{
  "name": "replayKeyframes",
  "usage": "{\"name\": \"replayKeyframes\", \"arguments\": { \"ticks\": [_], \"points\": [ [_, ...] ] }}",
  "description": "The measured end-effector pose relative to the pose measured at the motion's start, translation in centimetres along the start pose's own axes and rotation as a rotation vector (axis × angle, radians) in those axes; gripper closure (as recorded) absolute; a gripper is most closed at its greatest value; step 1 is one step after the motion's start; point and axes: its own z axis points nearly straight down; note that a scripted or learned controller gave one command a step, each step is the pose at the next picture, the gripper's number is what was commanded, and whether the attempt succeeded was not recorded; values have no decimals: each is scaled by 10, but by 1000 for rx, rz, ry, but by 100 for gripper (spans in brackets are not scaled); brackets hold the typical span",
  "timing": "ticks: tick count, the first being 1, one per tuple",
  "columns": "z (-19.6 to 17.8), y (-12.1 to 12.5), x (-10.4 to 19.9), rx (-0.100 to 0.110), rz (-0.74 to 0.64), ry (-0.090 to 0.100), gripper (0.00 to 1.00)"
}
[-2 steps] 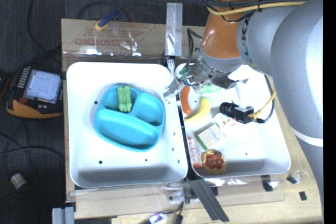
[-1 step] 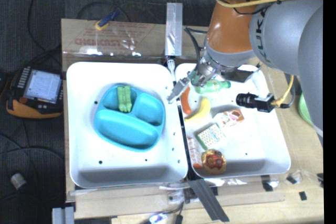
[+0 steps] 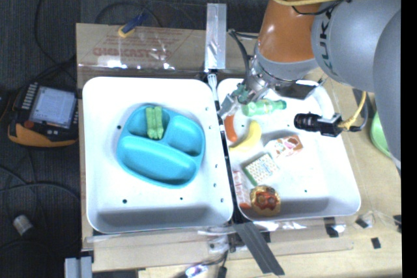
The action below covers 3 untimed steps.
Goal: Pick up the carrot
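Left bin (image 3: pixel 98 140) holds a blue divided plate (image 3: pixel 159 146). In the right bin (image 3: pixel 339 172), the carrot (image 3: pixel 230 129) lies against the left wall, touching the banana (image 3: pixel 247 135). Gripper (image 3: pixel 236 101) hovers just above it; cannot tell its state. Risk: wall and banana crowd the grasp, so a slip or wrong pick seems likely.

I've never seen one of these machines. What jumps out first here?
The big grey and orange arm reaching in from the right, its claw low over the right bin near an orange carrot and a banana. In the left bin sits a bright blue divided tray holding green beans.
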Motion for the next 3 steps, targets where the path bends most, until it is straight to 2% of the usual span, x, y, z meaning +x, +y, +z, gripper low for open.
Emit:
{"name": "replayKeyframes", "arguments": {
  "ticks": [1,2,3],
  "points": [
    [46,-14,12,3,22,-1,100],
    [46,-61,-23,1,-233,-1,100],
    [46,-101,3,1,-452,0,100]
  ]
}}
